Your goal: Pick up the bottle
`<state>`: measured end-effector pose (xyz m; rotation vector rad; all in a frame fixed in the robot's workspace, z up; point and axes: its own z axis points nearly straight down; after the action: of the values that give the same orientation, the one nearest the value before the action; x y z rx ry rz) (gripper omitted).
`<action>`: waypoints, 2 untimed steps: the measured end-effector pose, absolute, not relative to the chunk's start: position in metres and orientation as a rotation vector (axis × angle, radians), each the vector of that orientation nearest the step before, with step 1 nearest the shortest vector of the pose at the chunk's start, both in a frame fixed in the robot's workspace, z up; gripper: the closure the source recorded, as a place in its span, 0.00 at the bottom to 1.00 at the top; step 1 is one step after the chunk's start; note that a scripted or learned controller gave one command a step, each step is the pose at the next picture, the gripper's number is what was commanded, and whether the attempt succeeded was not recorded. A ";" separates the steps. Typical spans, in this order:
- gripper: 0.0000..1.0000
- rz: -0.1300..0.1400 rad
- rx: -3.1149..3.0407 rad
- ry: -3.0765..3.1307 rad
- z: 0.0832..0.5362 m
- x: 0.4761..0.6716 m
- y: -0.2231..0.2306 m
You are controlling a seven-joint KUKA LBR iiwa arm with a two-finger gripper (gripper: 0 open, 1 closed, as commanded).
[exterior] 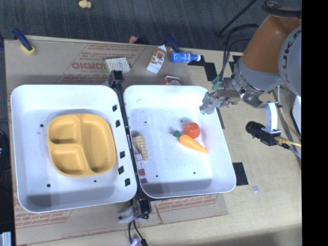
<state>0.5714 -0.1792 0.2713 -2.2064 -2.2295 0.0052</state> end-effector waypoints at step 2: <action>1.00 0.004 -2.278 -2.159 0.234 0.476 -0.209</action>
<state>0.4762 -0.2094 0.2337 -2.2776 -2.1587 0.0037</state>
